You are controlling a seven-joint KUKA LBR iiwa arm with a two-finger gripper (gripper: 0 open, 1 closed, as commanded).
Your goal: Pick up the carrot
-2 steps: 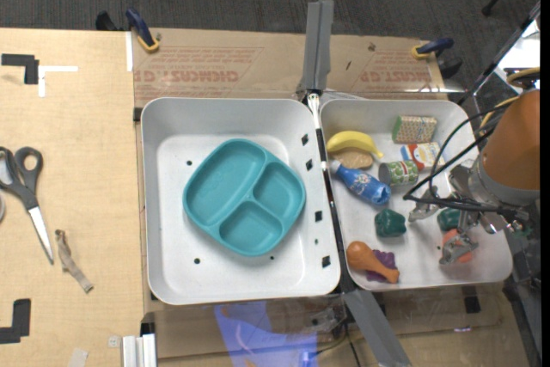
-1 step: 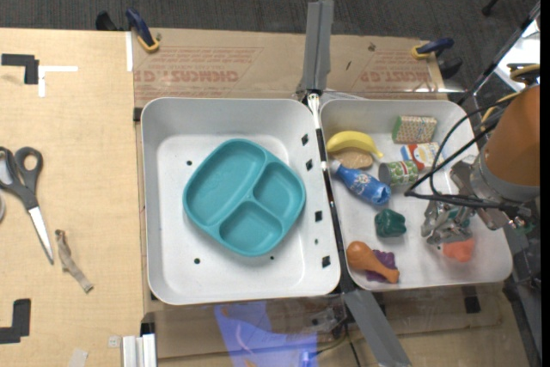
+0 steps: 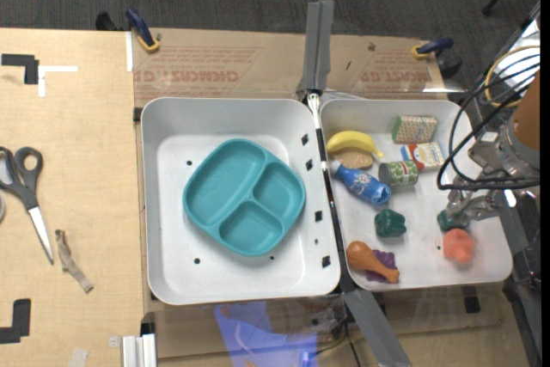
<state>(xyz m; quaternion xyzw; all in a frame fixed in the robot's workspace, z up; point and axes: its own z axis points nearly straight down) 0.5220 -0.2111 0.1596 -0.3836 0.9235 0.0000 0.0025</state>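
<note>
The carrot [image 3: 372, 261] lies at the right bin's near edge, long axis roughly level, well left of the pincer [image 3: 468, 209]; whether that is open I cannot tell

Upside-down red print, unreadable, on the cardboard sheet [image 3: 225, 67]

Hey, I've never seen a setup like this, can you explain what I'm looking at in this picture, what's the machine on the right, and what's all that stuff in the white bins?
One camera looks down at a slant on a bench. The machine at the right is a robot arm; its gripper hangs low over the right bin. I can't tell whether it holds anything. That bin contains toy food: a banana, a blue bottle, a small can, two little boxes, a dark green piece, a pinkish ball and an orange carrot at the front. The left bin holds a teal divided plate. Scissors lie on the bench.
</note>
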